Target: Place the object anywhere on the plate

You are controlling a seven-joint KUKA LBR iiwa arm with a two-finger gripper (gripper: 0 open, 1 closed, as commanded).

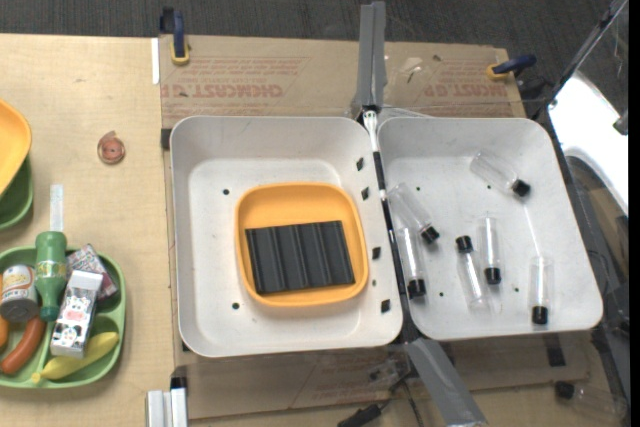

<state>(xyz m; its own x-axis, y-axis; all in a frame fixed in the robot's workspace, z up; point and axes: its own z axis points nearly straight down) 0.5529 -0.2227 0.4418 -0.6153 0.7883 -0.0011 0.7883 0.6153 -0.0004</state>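
Leftmost on the surface [90, 85], a green tray [112, 355] holds toy food. Left bin [200, 215]: orange plate [300, 195] centred, dark ribbed block [298, 255] lying flat on it. Right bin [450, 145]: several black-capped clear tubes [490, 250], scattered.

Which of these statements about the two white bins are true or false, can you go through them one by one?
1. The orange plate sits in the left bin. True.
2. A dark ridged block lies on the plate. True.
3. The clear tubes lie in the left bin. False: they are scattered in the right bin.
4. The tubes have red caps. False: their caps are black.
5. A green tray of toy food sits left of the bins. True.
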